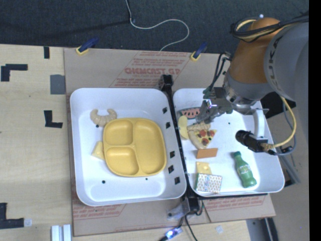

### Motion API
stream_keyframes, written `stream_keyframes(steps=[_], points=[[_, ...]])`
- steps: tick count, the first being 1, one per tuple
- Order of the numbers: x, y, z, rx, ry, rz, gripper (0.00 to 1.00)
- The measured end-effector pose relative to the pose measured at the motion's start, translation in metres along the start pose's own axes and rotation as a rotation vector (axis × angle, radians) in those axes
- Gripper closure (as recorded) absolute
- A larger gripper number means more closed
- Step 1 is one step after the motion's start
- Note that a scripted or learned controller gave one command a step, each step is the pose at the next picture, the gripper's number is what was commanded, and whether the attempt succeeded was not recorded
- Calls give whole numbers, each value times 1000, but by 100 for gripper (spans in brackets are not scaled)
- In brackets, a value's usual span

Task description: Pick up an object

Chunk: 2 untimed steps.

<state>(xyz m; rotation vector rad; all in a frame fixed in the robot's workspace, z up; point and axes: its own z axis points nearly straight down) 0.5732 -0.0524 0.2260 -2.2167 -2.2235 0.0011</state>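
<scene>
My gripper (206,114) hangs low over the upper left part of the right bin (273,182). Right under it lie a pizza slice (201,136) and a watermelon slice (190,113) by the bin's left wall. Further down the bin sit an orange block (207,153), a yellow cheese piece (203,167) and a checkered packet (209,183). A green bottle (244,169) lies at the lower right. I see nothing lifted off the bin floor.
The left bin (80,174) holds a yellow divided plate (134,146), a croissant (102,116) above it and a pale yellow wedge (97,150) at its left. A black divider (172,129) runs between the bins. A white cable (160,26) lies on the dark surface behind.
</scene>
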Motion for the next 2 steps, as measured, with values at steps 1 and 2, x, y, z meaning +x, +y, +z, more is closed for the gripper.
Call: stream_keyframes(steps=[1, 2], points=[[-13, -11, -2, 0, -2, 4, 100], [-10, 3, -7, -1, 0, 1, 100]])
